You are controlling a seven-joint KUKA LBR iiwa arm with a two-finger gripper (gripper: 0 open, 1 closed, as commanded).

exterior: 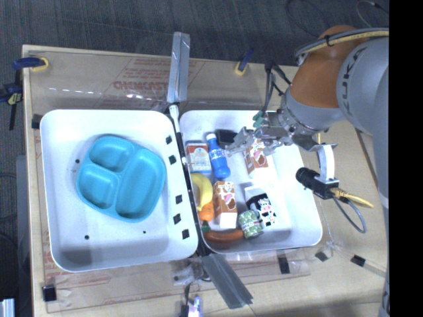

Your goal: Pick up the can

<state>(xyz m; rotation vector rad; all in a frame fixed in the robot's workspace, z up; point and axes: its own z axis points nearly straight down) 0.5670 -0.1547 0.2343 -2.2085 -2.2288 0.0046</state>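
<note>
Two shallow white bins are seen from above, side by side on the bench. In the left bin [59,243] a blue divided tray [122,177] is laid near the middle. The right bin [301,226] is crowded with small goods along its left and near sides.

The can [251,223], green and white in pattern, is found near the front wall of the right bin, just beside a black-and-white carton [264,209] and close to a brown sausage-like piece [225,238] that is laid along the front wall. Further left, a banana [203,190], an orange fruit [207,212] and a small juice carton [226,197] are packed together. A blue bottle [218,160] and a red-and-white carton [197,157] are placed behind them.

The gripper [259,137] is carried over the rear part of the right bin, well apart from the can. A brown-and-white packet [258,158] is seen directly below it. Whether the gripper is spread or pressed together cannot be told, nor whether the packet is touched.
</note>
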